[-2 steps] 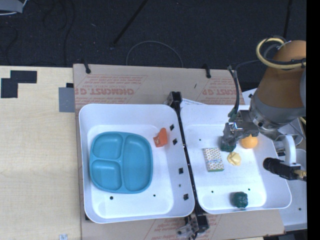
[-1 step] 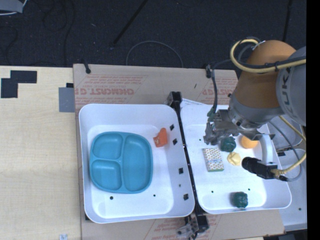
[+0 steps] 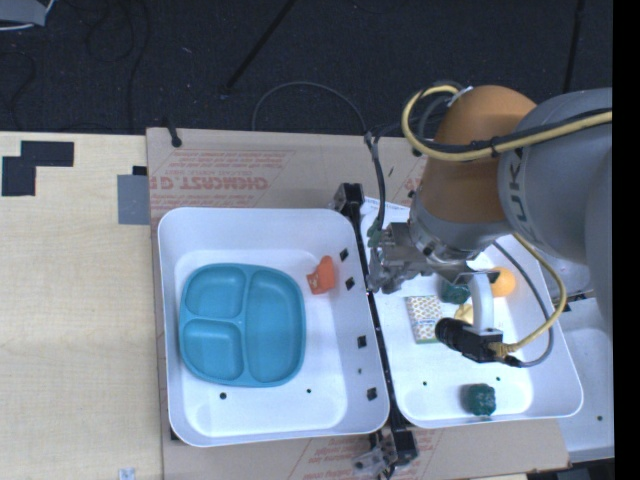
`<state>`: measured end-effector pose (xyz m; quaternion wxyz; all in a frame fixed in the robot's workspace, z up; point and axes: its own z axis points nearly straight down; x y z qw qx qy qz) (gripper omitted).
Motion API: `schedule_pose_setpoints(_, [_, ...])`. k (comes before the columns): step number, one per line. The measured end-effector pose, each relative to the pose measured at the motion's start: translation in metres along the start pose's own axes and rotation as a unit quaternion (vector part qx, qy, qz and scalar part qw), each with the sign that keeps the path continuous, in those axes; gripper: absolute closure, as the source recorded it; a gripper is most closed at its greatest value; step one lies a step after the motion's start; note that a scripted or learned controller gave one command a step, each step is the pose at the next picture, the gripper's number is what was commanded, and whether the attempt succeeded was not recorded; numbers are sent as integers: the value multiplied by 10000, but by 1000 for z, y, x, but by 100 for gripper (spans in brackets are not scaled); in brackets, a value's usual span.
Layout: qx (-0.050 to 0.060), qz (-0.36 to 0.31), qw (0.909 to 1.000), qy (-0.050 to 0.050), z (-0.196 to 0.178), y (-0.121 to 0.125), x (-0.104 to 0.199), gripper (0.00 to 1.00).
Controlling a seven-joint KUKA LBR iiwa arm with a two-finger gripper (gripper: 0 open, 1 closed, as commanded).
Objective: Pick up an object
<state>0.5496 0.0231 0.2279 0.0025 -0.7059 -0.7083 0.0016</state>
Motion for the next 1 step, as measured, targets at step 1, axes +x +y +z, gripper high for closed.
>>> schedule_pose_setpoints(1, [4,1,10000,-3,8,-3,46,100])
